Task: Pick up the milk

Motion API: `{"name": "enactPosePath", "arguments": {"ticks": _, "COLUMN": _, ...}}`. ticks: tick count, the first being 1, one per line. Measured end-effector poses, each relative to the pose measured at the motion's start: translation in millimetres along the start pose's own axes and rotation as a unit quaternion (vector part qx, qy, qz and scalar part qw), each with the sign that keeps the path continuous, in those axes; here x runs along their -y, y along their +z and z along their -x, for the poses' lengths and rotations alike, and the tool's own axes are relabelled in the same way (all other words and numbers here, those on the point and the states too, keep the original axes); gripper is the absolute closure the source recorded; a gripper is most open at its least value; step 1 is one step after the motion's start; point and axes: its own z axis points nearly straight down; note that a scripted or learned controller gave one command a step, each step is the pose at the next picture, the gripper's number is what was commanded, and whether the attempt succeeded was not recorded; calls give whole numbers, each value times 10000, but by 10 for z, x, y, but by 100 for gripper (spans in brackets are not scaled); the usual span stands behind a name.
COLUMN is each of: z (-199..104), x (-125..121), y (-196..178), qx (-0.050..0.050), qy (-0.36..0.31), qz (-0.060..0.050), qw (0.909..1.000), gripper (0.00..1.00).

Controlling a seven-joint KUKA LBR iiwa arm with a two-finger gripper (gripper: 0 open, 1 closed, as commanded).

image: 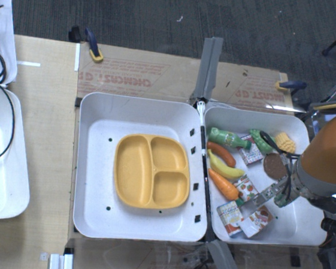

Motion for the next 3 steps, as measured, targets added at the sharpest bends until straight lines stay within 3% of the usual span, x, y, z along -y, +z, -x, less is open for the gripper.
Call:
{"name": "enactPosePath", "arguments": {"ticks": 1, "z": 493, "x": -916, "y": -837, "qx": 11, "qy": -786, "qz": 1, "qw": 9969, "gripper": 100}}
{"name": "enactPosePath", "arguments": {"ticks": 2, "z": 491, "x": -914, "y": -832, "qx": 5, "qy": -786, "qz": -3, "qw": 9969, "gripper": 0}}
{"name": "enactPosePath", "arguments": {"ticks": 3, "z": -103, "x": -510, "y": -17, "qx": -15, "qy": -833, "qz": -13, "qw": 9965, "gripper": 0}}
